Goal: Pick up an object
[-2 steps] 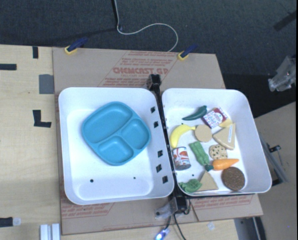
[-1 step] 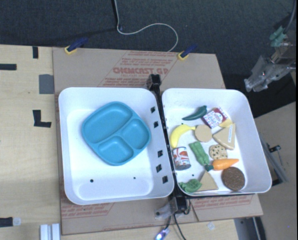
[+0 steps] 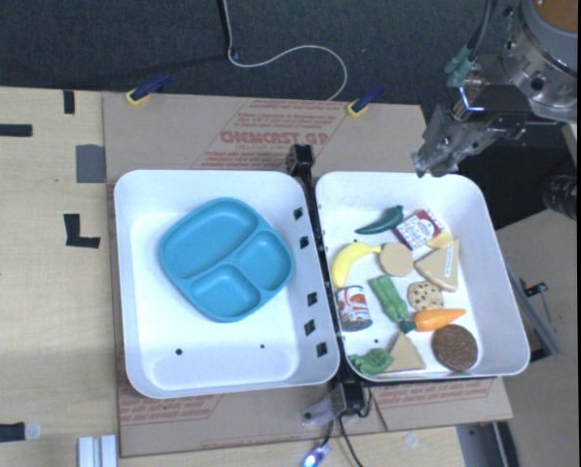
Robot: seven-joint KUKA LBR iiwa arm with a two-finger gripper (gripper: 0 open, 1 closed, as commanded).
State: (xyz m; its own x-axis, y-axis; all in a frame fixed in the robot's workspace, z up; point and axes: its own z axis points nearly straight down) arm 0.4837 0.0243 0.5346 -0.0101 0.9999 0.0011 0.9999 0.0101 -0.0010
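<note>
The gripper [image 3: 436, 161] hangs above the far rim of the right bin [image 3: 499, 290], nothing between its fingers; whether they are spread or pressed together I cannot tell. Toy food lies in that bin: a banana [image 3: 351, 259] beside a small can [image 3: 354, 307], a carrot [image 3: 438, 317] touching a cookie [image 3: 424, 295], a brown patty [image 3: 455, 347] nearest. A blue divided tray [image 3: 226, 258] sits in the left bin [image 3: 139, 339].

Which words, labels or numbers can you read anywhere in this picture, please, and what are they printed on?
"CHEMCAST GP": red print on the brown board beneath the bins, seen upside down and slightly blurred, so the reading is uncertain.
Smaller red lines beside it: too blurred to read.
Can label: too small to read.
Red packet label: too small to read.
</note>
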